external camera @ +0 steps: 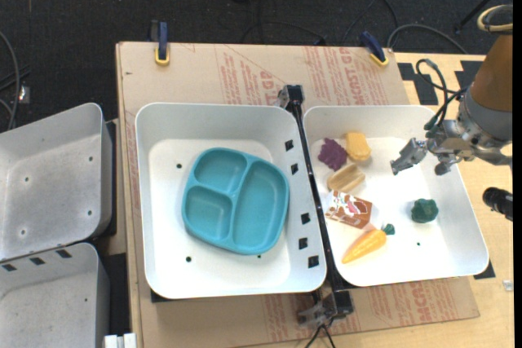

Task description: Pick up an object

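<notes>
Right bin (457,261): carrot (364,244), green lump (424,210), packet (350,210), purple piece (332,152), clustered. Gripper (424,156): above bin, spread wide, holding nothing. Risk: fingers straddling neighbours, nudging them aside, closing on air.

The end effector (424,155) hangs over the upper right part of the right bin (469,200). Just below it lies a dark green lump (424,210). To its left sit a yellow piece (357,146), a purple piece (331,152) and a tan roll (346,178); lower left, a red packet (351,210) and a toy carrot (366,244). Well to its left, the left bin (155,175) holds a teal divided plate (236,200).
</notes>
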### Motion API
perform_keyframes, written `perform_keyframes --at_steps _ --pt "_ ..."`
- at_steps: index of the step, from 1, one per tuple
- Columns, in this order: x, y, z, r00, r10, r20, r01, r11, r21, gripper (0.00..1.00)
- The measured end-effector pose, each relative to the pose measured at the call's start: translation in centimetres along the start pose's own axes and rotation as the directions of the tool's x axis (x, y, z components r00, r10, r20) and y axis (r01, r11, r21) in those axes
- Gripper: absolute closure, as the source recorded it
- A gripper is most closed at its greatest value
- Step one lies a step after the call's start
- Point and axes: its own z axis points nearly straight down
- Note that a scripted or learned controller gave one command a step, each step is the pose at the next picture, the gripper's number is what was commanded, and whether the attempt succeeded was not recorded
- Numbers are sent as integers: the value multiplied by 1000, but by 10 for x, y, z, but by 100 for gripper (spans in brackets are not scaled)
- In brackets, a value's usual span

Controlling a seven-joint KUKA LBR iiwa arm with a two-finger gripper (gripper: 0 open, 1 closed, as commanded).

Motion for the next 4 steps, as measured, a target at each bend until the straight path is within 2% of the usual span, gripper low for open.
perform_keyframes --at_steps 1,3,4 --pt "1 3 -7 1000 -3 2 3 1000 -12 0" --pt "11 9 92 1000 -2 2 2 1000 -9 0" --pt "12 9 120 1000 -2 2 2 1000 -11 0"
